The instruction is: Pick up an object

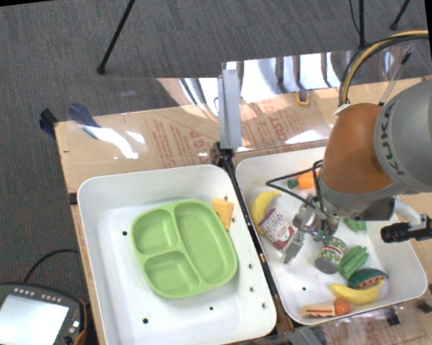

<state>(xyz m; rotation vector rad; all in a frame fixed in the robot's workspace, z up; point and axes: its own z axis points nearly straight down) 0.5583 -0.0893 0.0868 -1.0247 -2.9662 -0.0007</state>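
My gripper hangs low over the middle of the right bin, open, with nothing between its fingers. One fingertip sits just below a red and white packet; the other is beside a small can. A yellow banana lies above the packet. Green bean pods, a watermelon slice, a second banana and a small sandwich lie at the bin's lower right. An orange carrot shows beside the arm's orange band.
The left bin holds a green divided plate and a yellow cheese wedge at its right wall. The ridge between the bins runs just left of the gripper. A tablet pendant lies on the floor at the lower left.
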